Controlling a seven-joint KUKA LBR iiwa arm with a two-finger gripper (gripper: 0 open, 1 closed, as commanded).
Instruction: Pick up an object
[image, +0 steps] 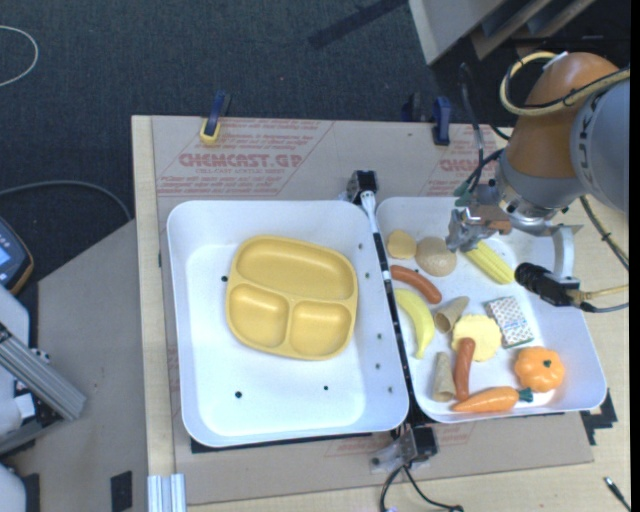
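My gripper (466, 236) hangs over the far part of the right bin (590, 352), just above the gap between a tan round piece (436, 259) and a corn cob (489, 262). Nothing shows between its fingers. The right bin holds several toy foods: a sausage (415, 283), a banana (416, 319), a small bun (401, 244), a checkered sponge (509, 321), a yellow block (478, 335), an orange pumpkin (539, 368), a carrot (484, 401) and a second sausage (463, 367).
The left bin (195, 330) holds a yellow divided plate (291, 296). A black divider clip (363, 186) sits at the far end of the wall between the bins. Cables and a black connector (545, 283) hang off the arm over the right bin's right side.
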